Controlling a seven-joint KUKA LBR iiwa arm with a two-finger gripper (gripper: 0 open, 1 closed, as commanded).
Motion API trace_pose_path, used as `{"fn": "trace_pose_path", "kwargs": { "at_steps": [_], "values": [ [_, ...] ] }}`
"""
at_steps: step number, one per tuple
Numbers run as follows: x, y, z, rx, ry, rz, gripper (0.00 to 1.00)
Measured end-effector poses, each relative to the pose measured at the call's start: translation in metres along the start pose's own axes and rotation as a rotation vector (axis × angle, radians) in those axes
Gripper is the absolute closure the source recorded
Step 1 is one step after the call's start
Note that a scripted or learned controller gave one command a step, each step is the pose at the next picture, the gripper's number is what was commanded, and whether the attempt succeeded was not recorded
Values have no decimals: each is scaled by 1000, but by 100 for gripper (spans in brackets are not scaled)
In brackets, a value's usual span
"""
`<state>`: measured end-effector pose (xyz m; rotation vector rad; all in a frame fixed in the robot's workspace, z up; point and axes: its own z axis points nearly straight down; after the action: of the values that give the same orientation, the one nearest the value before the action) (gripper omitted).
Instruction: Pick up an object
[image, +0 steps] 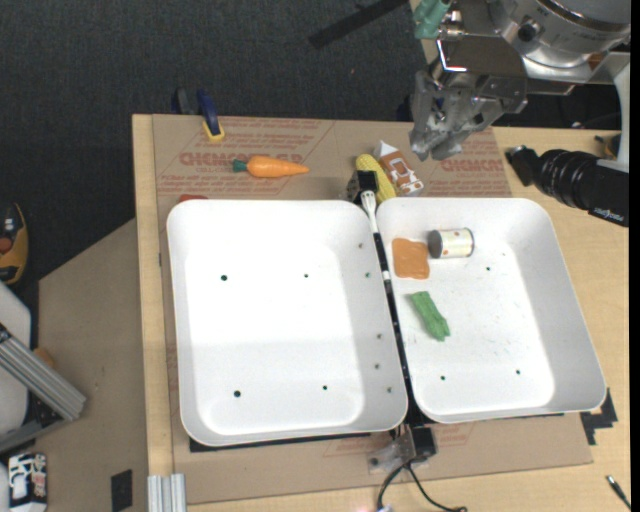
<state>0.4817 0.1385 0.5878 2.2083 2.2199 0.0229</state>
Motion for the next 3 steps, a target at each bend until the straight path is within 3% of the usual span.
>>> {"fn": "trace_pose_path", "kwargs": {
  "at_steps": [1, 2, 3],
  "values": [
    [87, -9, 253, 35, -9, 1, 100],
    [86, -6, 234, 17, -1, 7, 100],
    [86, -5, 224, 16, -1, 8, 100]
  ]
}}
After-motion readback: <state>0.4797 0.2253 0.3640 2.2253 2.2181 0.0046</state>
